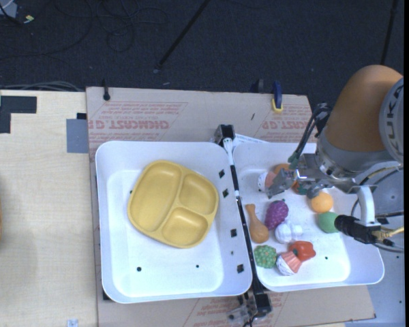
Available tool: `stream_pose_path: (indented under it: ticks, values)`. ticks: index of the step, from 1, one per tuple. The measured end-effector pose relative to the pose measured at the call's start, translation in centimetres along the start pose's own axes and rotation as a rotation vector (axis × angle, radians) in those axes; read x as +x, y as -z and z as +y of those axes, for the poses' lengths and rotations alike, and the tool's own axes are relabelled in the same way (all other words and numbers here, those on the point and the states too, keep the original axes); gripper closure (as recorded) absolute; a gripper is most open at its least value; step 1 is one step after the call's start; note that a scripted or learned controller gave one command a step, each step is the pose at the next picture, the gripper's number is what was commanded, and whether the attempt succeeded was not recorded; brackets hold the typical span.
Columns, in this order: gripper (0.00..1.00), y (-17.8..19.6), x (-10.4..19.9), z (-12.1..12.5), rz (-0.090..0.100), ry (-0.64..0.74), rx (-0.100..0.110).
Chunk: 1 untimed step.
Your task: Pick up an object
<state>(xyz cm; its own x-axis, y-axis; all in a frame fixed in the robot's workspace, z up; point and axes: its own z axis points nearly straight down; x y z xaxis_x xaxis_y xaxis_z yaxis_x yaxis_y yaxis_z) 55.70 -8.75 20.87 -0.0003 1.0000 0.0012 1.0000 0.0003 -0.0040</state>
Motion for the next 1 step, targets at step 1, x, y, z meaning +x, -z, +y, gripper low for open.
stream_pose_path:
  ticks: [1]
  values:
    - [0.0, -12.5, -3.87, -3.59, -0.004, -0.006, 0.0]
